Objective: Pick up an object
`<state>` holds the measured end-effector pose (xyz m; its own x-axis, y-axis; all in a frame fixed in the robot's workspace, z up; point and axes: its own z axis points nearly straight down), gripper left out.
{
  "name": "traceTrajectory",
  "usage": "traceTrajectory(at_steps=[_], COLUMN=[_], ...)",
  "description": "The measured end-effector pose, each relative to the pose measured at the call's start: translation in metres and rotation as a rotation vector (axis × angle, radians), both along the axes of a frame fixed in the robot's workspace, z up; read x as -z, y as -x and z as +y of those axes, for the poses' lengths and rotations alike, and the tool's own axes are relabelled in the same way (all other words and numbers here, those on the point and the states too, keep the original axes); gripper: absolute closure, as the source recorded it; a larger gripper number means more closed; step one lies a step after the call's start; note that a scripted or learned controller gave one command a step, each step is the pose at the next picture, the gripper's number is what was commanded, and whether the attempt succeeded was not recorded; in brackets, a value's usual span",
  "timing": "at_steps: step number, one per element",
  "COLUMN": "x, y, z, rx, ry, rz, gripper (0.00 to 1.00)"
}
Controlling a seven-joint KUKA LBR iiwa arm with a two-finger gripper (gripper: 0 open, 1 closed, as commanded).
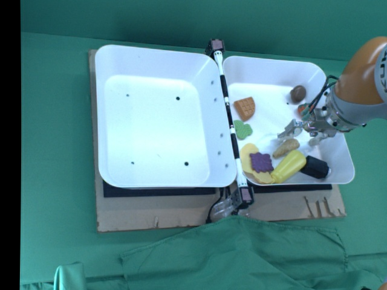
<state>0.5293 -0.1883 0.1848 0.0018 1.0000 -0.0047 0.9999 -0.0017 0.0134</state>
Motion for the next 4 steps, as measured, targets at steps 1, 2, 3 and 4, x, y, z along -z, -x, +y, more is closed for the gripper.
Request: traceTrajectory(at_steps=[1,2,3,4], x=[-0.009,-0.087,-0.054,-0.070], y=[-0.005,-0.036,-0.015,-0.080], z=[0.001,0.001,0.001,0.002], rx=[0.001,-0.001,0.003,-0.001], ry=[-0.002,0.001,-0.003,0.000], rz=[0.008,0.000,0.013,0.003], gripper=[0.00,0.00,0.00,0.00])
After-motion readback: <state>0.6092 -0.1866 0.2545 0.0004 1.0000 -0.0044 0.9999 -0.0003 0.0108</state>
